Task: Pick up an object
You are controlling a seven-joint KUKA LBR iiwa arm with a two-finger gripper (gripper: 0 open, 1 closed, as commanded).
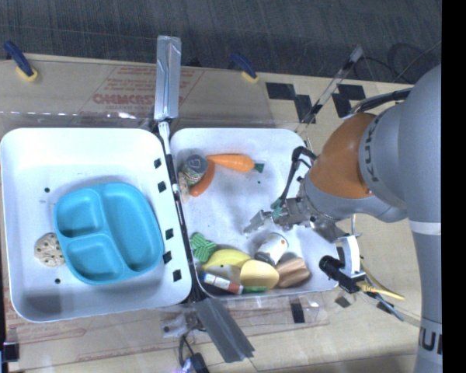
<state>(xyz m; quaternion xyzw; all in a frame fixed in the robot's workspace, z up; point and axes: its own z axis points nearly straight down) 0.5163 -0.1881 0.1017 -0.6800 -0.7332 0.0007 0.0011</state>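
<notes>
The left bin (pixel 15 208) holds a blue divided plate (pixel 107 231) near its centre, with a round cookie (pixel 50 249) at the plate's nine o'clock, touching its edge. On the cardboard behind the bins, faint red lettering (pixel 124 98) shows, too blurred to read. In the right bin (pixel 241 142), a carrot (pixel 231 162) lies at twelve o'clock, beside a small round grey item (pixel 194 164). At six o'clock sits a cluster: a green piece (pixel 202 248), a yellow banana-like fruit (pixel 227 258), a pale yellow lump (pixel 258 273), a brown piece (pixel 292 271) and a white cup (pixel 272 247). The gripper (pixel 266 220) hangs just above the cup; its fingers look spread, pinching nothing.
</notes>
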